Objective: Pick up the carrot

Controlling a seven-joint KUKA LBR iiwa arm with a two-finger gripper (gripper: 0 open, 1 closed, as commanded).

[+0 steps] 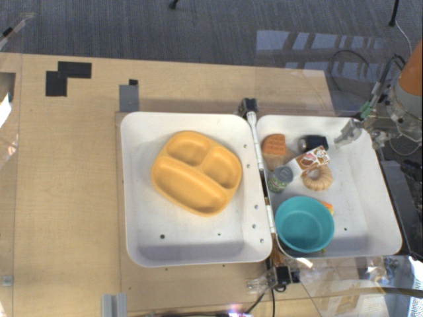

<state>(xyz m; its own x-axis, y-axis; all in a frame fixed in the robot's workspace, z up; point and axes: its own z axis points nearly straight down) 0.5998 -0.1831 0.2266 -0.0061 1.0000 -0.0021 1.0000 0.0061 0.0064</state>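
The scene is evenly and brightly lit from above, and only soft, faint shadows are cast inside the white bins (198, 253). Pale window-like glare is seen on the bench (66, 197) near its far right edge. Slight softness is noticed throughout, and fine detail is lost on small items.

- Orange band of the arm (411, 78) at the frame's right edge, upper half.
- Grey metal wrist section (404, 111) below it.
- Pale grey slender gripper (348, 132) with thin dark cables alongside.
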